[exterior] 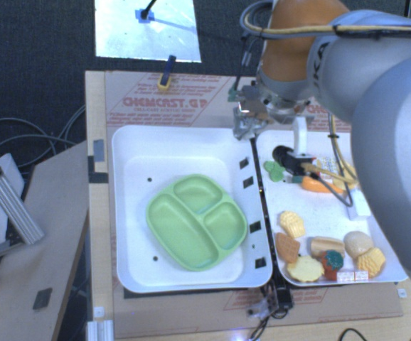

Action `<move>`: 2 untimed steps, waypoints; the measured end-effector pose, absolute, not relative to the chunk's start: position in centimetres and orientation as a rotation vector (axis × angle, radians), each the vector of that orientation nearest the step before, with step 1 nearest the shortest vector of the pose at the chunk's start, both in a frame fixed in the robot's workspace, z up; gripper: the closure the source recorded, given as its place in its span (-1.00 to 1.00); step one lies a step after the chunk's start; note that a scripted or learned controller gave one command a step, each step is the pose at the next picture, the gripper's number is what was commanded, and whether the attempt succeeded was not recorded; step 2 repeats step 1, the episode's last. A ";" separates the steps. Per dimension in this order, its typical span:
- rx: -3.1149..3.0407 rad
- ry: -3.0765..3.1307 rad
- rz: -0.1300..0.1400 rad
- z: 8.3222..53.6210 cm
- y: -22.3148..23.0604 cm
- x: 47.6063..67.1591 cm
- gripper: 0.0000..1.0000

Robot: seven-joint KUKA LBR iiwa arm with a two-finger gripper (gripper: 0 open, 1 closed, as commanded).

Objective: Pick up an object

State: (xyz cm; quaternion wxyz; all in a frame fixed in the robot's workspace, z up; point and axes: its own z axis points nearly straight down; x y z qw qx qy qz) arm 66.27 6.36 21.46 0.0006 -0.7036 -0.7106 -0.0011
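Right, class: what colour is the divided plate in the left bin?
Light green; the plate shows plainly in the camera view.

Both bins [131, 190] white; divided plate [195, 221] pale green; toy food [326, 251] mostly yellow, tan, orange, with red and teal bits; arm [376, 69] grey, orange band [298, 30]; cardboard [163, 101] lettered red

Bulky grey arm [376, 77], rounded orange band [298, 27], looped grey cables, small metal gripper [244, 123]

Grey arm [376, 69] reaches in from right, orange-banded wrist bent down, end effector [247, 125] low.
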 end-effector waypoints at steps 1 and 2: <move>-2.210 -2.232 -0.006 23.3 11.3 65.8 1.00; -2.210 -2.232 -0.006 23.3 11.3 65.8 1.00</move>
